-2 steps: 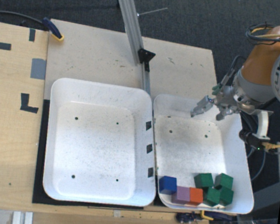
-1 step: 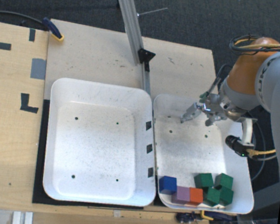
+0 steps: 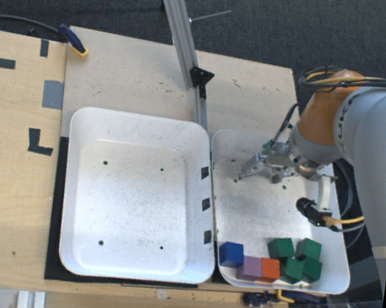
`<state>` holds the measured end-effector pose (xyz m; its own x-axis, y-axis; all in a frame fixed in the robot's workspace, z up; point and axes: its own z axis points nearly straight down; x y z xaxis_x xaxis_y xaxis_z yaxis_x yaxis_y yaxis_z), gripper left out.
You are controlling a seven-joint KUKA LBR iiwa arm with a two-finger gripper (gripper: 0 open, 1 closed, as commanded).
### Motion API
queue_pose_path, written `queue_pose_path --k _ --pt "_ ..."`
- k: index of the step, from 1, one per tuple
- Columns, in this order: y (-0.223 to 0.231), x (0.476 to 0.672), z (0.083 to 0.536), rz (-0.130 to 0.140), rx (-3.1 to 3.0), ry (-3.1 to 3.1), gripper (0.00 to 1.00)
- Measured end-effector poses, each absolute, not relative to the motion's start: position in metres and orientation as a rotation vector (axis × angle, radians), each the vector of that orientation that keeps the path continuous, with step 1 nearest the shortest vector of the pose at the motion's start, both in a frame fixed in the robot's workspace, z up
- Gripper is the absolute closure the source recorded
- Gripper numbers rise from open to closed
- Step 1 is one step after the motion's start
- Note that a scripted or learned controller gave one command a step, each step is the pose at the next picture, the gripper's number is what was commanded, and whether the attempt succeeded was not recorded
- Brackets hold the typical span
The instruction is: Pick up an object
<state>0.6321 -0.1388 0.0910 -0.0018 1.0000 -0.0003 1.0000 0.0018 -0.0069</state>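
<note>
My gripper hangs over the far part of the right bin, under the orange-banded wrist. Its fingers look spread open with nothing between them. The blocks lie together along the bin's near edge, well apart from the gripper: a blue block, a purple block, an orange block, and several green blocks clustered at the near right corner.
The left bin sits beside the right one, their walls touching. A slanted metal rail ends at a black clamp at the back between the bins. Cables hang by the arm at the right bin's right wall.
</note>
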Motion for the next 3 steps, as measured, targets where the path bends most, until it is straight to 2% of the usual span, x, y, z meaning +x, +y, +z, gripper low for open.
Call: queue_pose_path --k 1,3 --pt "-0.138 0.634 0.105 0.002 -2.216 -2.224 1.00" --pt "-0.143 0.641 0.218 -0.004 -2.222 -2.227 1.00"
